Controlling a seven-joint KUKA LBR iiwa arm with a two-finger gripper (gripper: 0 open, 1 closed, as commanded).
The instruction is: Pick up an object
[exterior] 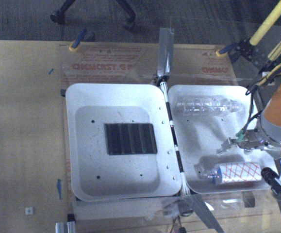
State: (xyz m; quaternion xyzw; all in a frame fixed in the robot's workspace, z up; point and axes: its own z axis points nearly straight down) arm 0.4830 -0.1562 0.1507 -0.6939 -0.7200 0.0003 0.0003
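Grey two-finger gripper (227, 145) hovered, apparently open and empty, over right white bin (198, 93), likely lining up on red-latticed bottle (237, 173) near clear plastic bottle (207, 106).

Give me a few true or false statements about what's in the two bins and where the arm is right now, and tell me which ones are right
1. A dark ribbed tray lies in the left bin. True.
2. The clear plastic bottle lies in the left bin. False: it lies on its side near the far edge of the right bin.
3. A bottle with a red crosshatch label lies near the front edge of the right bin. True.
4. The gripper is over the left bin. False: it is over the right bin, between the two bottles.
5. The labelled bottle stands upright. False: it lies on its side, cap end toward the left bin.
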